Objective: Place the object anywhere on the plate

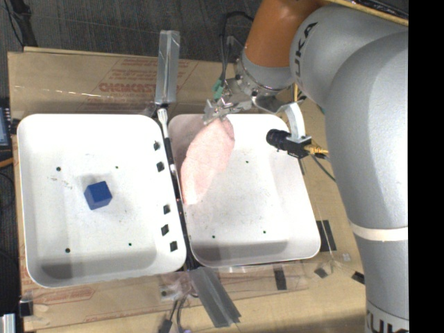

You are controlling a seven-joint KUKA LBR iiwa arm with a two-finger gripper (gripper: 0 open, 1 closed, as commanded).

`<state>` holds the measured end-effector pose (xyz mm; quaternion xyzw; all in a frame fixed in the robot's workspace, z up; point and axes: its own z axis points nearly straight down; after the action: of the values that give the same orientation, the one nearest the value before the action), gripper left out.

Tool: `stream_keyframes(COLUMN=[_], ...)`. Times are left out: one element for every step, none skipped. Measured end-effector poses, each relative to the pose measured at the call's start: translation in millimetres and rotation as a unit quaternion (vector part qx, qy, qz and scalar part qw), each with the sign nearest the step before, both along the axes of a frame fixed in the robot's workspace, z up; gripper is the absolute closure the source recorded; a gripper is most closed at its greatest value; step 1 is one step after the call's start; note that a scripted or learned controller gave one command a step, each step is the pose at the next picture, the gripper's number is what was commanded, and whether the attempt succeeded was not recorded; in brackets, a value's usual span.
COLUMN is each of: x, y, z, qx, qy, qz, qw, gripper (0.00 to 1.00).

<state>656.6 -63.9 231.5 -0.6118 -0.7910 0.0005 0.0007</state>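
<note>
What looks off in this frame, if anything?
No plate is visible. A pink cloth hangs from the gripper over the right bin, draped toward the divider. The blue cube sits alone in the left bin. Nothing spilled or damaged.

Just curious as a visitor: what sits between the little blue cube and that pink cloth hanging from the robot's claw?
In the camera view, between the blue cube and the pink cloth lie bare white bin floor and the two bins' adjoining walls with black clips.

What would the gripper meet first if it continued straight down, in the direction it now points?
Probably the floor of the right bin near its far edge. The gripper points down, and the pink cloth hanging below it would likely touch first; depth is unclear.
</note>
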Motion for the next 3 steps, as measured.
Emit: stream_keyframes(x=[-10,-18,-14], y=[50,104,154], z=[7,-3,0], qx=[0.0002,0.0003,-0.0005], qy=[0.001,0.001,-0.002], qz=[0.202,0.396,0.572], qw=[0.9793,0.9184,0.8204], gripper=[1.0,1.0,1.0])
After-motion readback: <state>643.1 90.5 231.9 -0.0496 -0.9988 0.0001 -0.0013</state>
